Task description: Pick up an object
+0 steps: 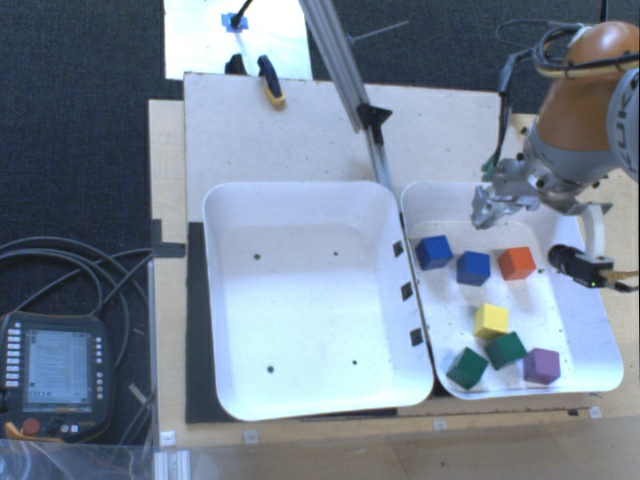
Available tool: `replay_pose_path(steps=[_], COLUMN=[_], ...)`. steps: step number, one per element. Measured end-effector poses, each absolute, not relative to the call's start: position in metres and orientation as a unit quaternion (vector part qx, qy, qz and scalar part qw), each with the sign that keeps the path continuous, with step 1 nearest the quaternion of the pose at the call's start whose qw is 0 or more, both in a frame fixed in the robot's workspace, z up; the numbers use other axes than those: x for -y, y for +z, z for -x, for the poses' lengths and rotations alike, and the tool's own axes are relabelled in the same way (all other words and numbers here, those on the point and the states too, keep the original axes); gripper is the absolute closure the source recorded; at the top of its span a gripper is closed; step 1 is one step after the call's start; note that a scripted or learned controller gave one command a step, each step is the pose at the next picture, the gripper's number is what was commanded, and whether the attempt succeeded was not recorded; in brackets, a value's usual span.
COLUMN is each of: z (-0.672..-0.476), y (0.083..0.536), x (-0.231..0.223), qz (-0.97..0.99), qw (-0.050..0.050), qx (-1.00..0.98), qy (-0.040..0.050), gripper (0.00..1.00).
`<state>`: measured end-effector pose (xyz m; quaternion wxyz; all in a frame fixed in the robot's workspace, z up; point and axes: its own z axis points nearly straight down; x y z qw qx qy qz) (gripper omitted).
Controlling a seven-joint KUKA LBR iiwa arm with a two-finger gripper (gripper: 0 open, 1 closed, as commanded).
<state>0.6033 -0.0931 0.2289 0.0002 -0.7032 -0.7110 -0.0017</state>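
The right bin [590, 353] holds several small cubes. Two blue cubes [434, 252] [473, 267] lie near its back left, and an orange cube [517, 263] sits just right of them. Lower down are a yellow cube [491, 320], two green cubes [506, 349] [467, 367] and a purple cube [541, 365]. My gripper [487, 213] hangs over the bin's back part, above and between the blue and orange cubes, apart from all of them. Nothing shows between its fingers.
The left bin [225, 218] stands beside the right one. A slanted metal pole [340, 58] runs down to the gap between the bins at the back. A teach pendant [55, 368] with cables lies off the bench at lower left.
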Motion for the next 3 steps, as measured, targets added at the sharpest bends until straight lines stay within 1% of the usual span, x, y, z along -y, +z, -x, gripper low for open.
replay_pose_path(steps=[1, 2, 3], z=[-0.601, -0.588, -0.578], y=[0.226, 0.238, 0.248], x=[0.038, -0.023, -0.068], qz=[0.703, 0.703, 0.703], qw=[0.001, 0.001, 0.0], qx=[0.711, 0.711, 0.711], qy=[-0.001, -0.0015, -0.0014], gripper=[1.0, 1.0, 1.0])
